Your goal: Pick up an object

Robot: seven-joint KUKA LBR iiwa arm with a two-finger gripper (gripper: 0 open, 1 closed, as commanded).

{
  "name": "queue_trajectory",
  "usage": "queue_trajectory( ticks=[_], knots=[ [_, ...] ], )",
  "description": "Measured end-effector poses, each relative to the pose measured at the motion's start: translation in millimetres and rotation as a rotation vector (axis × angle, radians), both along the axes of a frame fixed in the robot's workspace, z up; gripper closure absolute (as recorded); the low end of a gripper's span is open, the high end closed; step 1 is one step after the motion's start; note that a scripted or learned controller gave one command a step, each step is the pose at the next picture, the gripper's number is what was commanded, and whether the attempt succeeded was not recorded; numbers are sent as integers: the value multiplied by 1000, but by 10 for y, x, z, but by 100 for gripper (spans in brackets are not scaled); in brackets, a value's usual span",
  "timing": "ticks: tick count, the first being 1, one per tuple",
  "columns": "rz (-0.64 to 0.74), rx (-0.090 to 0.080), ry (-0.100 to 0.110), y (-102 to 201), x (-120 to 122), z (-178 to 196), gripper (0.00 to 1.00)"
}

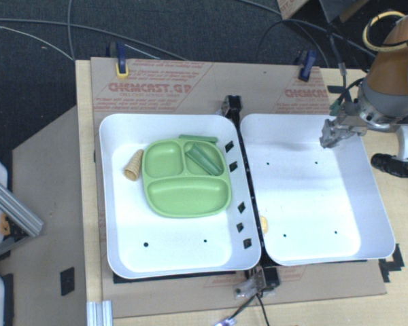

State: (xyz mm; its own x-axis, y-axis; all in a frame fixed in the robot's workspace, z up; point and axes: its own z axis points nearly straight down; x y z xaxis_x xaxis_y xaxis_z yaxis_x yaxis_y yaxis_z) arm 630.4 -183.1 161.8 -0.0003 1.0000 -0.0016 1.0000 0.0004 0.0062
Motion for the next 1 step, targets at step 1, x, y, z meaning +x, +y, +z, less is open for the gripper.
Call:
queue_trajectory(
  ticks=[1],
  knots=[
    [0, -1, -1, -35, 3, 651, 100]
  ],
)
